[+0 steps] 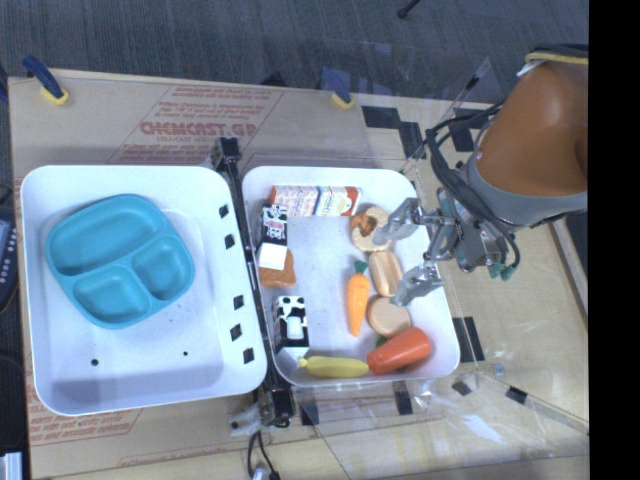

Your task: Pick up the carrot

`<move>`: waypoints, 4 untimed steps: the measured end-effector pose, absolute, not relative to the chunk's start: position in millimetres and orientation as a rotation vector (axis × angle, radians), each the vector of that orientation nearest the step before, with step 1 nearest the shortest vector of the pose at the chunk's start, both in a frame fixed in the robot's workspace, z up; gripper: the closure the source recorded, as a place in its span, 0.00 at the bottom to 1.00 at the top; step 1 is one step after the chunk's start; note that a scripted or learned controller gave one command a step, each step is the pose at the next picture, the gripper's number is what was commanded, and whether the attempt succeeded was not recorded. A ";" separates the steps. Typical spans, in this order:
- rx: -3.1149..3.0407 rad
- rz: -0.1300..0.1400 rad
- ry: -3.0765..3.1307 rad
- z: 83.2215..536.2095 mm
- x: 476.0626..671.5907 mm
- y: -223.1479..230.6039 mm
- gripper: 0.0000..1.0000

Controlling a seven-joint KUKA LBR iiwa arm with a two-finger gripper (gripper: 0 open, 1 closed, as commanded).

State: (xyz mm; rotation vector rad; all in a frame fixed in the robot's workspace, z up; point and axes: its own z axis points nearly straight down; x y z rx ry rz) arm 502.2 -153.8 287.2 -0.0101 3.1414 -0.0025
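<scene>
Camera view looks down on a worktop point(90, 108) with two white bins. The left bin point(60, 368) holds a blue plate point(118, 258). The right bin point(320, 243) holds toy food. The carrot point(357, 303) lies in the right bin, near its middle, with a bread roll point(384, 271) touching its right side.

The claw point(410, 253) hangs over the right side of that bin. It is open, with nothing between its two fingers point(398, 218). One finger sits up near a small cookie point(366, 223), the other down by a round bun point(388, 316).

The carrot is just to the left of the claw, a bit lower in the picture. Its long side runs up and down the picture, with the green top at the upper end. I think the claw must slide left, past the bread roll, to sit over the carrot, and squeeze across its thin side.
</scene>
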 end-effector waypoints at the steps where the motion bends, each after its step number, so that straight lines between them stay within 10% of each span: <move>1: -0.104 0.005 3.148 171.9 515.4 -150.6 0.00; 2: -0.043 0.000 3.141 91.5 520.0 -149.6 0.00; 3: -0.059 0.000 3.138 102.5 521.8 -147.2 1.00; 4: 0.417 0.002 3.107 194.3 536.1 -79.1 1.00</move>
